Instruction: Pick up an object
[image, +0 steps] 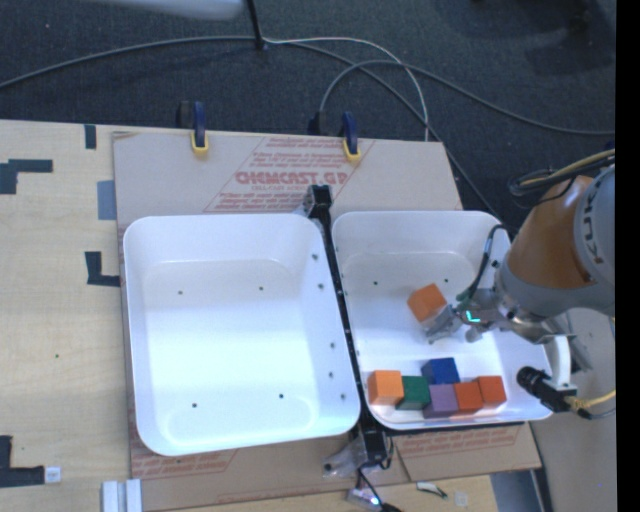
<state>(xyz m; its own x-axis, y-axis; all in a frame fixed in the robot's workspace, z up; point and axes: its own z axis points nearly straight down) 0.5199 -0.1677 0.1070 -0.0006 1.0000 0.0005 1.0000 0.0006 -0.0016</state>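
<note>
Gripper just below-right of orange block.

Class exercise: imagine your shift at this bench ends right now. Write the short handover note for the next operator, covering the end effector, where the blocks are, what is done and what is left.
End effector: low inside the right bin, right beside the lone orange block. Whether it grips that block cannot be read from this view.

Blocks: the lone orange block sits mid-bin. Along the near wall cluster an orange block, green block, blue block, purple block and two more orange blocks.

Done: the arm has reached into the bin.

Left: confirm a grip, then lift one block.
</note>
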